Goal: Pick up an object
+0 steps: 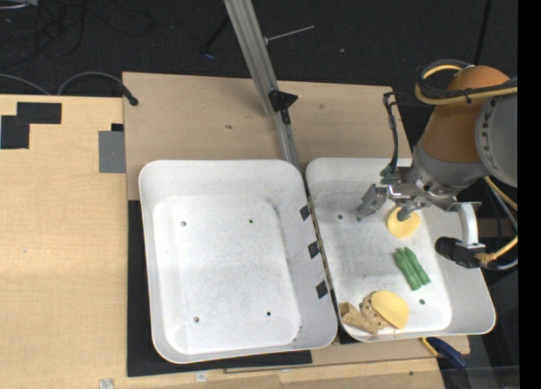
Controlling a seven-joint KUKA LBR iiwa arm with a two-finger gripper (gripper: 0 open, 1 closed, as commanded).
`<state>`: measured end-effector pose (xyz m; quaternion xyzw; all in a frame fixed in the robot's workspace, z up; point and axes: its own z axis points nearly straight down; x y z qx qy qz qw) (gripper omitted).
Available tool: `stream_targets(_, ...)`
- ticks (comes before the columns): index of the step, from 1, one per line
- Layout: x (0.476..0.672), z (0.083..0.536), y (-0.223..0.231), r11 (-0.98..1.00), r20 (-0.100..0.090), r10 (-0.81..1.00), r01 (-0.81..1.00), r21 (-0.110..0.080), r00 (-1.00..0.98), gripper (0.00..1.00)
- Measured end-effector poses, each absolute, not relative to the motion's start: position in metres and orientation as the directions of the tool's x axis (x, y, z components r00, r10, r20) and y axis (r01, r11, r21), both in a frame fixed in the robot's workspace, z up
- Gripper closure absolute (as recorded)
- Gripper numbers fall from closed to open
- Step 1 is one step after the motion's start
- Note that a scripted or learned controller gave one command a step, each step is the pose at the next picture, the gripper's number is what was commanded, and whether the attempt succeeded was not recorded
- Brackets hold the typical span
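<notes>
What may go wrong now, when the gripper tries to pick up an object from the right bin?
1. The gripper hangs beside the small yellow object, not over its middle; closing here may push it away instead of gripping it.
2. The green object lies close below the yellow one, so a push may knock them together.
3. The tan pieces and the yellow round piece sit against the right bin's near wall, leaving little finger room.
</notes>
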<state>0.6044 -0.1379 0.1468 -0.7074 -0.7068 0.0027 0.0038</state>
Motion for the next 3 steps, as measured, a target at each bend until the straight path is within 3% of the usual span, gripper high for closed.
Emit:
stream_targets(1,0.603,0.093,-0.136,-0.001,0.002,1.0,1.0,-0.009,0.001,0.0)
stream_targets(2,0.604,0.106,-0.139,-0.008,0.001,1.0,1.0,-0.004,0.008,1.0)
stream_targets(3,0.607,0.17,-0.14,-0.003,-0.001,1.0,1.0,0.004,0.003,1.0)
